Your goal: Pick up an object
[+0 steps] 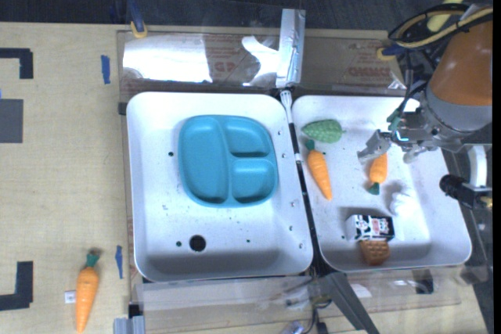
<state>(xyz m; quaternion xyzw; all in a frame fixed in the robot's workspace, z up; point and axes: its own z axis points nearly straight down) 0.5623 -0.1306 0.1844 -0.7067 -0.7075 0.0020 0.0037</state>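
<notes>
We count two shallow white plastic bins side by side: the left bin [149, 192] and the right bin [446, 246]. Left bin holds one blue divided plastic tray [227, 159], three compartments. Right bin holds six items: one green leaf-shaped toy [323, 130], one long orange toy carrot [318, 172], one short orange toy carrot [378, 170], one black-and-white cow-print carton [370, 227], one brown waffle-textured toy [375, 252] touching the carton's lower edge, and one small white lump [401, 201] near the short carrot. That makes three carrots overall, since a third orange toy carrot with green top [85, 290] lies outside on the wooden bench [55, 168], lower left. The grey two-finger gripper [390, 143] sits over the right bin, just above the short carrot. We see its jaws spread apart, nothing between them. Short carrot lies on the bin floor, ungrasped.
</notes>
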